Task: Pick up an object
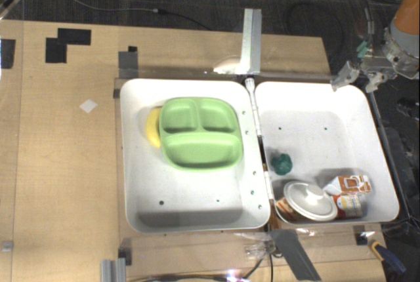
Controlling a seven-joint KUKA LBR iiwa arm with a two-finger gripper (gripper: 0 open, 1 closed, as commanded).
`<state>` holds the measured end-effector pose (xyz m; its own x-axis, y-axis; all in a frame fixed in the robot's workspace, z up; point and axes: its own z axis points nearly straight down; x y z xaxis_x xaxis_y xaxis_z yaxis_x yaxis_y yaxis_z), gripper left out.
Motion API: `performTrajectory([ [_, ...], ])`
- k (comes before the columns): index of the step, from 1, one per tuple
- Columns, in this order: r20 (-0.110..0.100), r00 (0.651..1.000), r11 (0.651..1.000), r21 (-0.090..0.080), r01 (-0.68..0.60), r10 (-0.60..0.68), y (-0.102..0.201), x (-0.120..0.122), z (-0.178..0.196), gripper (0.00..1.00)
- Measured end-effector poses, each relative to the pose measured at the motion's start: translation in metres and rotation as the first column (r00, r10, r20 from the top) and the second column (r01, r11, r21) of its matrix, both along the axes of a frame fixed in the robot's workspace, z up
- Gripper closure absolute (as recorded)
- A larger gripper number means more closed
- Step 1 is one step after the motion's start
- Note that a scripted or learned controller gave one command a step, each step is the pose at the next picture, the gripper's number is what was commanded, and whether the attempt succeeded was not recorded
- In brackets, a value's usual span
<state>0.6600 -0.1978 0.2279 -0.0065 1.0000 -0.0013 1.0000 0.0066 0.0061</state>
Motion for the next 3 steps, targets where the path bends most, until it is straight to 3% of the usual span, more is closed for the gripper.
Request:
performTrajectory([
  [1, -0.002, 0.995, 0.995, 0.001, 0.095, -0.095, 0.051, -0.038, -0.054, 0.0],
  [2, -0.004, 0.969, 0.969, 0.002, 0.246, -0.246, 0.104, -0.069, -0.12, 0.0],
  [3, 0.007, 0.998, 0.998, 0.0, 0.061, -0.061, 0.101, -0.169, -0.138, 0.0],
])
